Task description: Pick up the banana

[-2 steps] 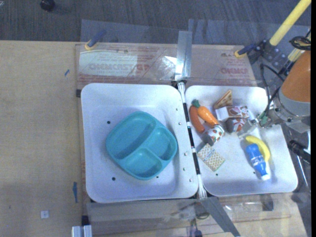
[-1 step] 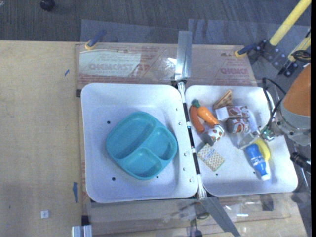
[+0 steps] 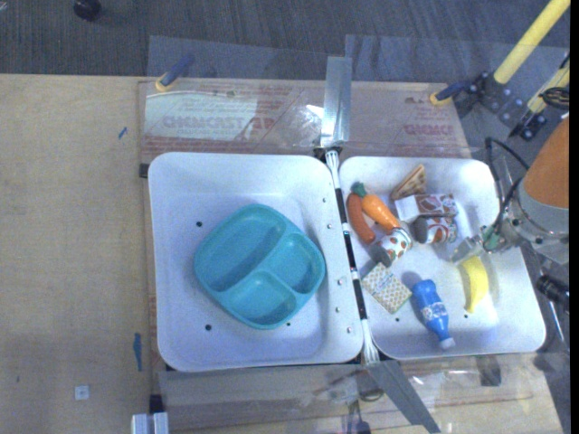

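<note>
At the near edge of the right bin (image 3: 520, 337) a blue bottle (image 3: 431, 310) lies tilted, cap toward the front wall, and just to its left sits a small patterned square packet (image 3: 387, 289) close to the divider between the bins. A little farther back and toward the right wall lies the banana (image 3: 474, 282), yellow, lengthwise roughly front to back, flat on the bin floor and apart from the bottle. The gripper (image 3: 479, 241) hangs just above the banana's far end, its metal tip close to the fruit or perhaps touching it; the view does not settle which, nor whether the jaws are spread or closed, since the wrist body hides them. The arm (image 3: 550, 183) comes in from the right over the bin's right wall, its orange band showing above the grey wrist, and the tool leans leftward and down into the bin. The banana is not seen between the jaws. Left of the gripper stands a small red and white carton (image 3: 435, 217), then a printed cup (image 3: 396, 242) on its side, then a toy carrot (image 3: 373, 213) slanting by the divider. Farther back a tan wedge-shaped item (image 3: 411, 181) lies near the far wall. In the left bin (image 3: 172, 242) rests a teal divided plate (image 3: 259, 266).
</note>
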Tool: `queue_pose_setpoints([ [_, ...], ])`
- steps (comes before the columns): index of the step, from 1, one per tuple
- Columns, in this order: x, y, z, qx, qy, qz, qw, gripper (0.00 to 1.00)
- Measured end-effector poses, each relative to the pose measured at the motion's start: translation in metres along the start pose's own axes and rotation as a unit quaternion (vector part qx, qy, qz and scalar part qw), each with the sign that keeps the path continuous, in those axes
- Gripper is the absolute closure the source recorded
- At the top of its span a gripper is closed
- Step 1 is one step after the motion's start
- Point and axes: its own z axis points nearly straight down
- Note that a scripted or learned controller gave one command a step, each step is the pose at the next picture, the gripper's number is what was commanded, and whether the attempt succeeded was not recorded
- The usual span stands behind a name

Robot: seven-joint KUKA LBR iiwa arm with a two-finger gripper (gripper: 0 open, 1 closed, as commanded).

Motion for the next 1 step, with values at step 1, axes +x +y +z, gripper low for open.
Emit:
queue_pose_setpoints([
  [1, 0.1089, 0.0227, -0.1009, 0.003, 0.002, 0.040, 0.9992, 1.00],
])
